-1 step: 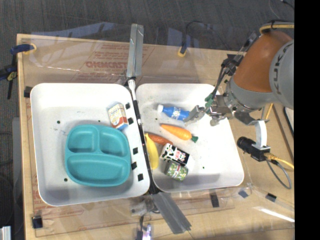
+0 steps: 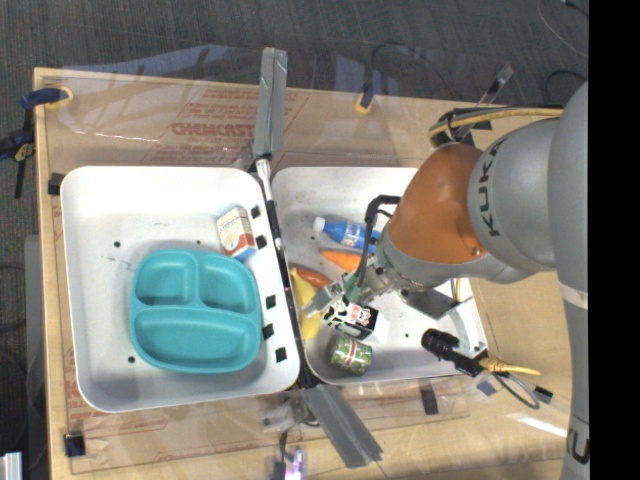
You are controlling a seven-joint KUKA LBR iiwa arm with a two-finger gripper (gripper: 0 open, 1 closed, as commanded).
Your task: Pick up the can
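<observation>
The arm point(image 2: 470, 208) reaches into the right bin point(image 2: 300, 193) from the right, with the gripper point(image 2: 350, 293) low over the bin's contents. Whether it is open or closed cannot be determined; the wrist hides the tips. The can point(image 2: 351, 353), green and lying on its side, rests just below the gripper near the bin's front wall, not held. A black-and-white carton point(image 2: 352, 316) lies between gripper and can, touching the can's upper edge. Immediately left of the gripper are a yellow item point(image 2: 305, 293) and an orange item point(image 2: 340, 259). Above the gripper lies a blue-and-white bottle point(image 2: 343, 233). Well left, the left bin point(image 2: 90, 198) contains a teal divided tray point(image 2: 195, 311) and a small box point(image 2: 234, 232).
</observation>
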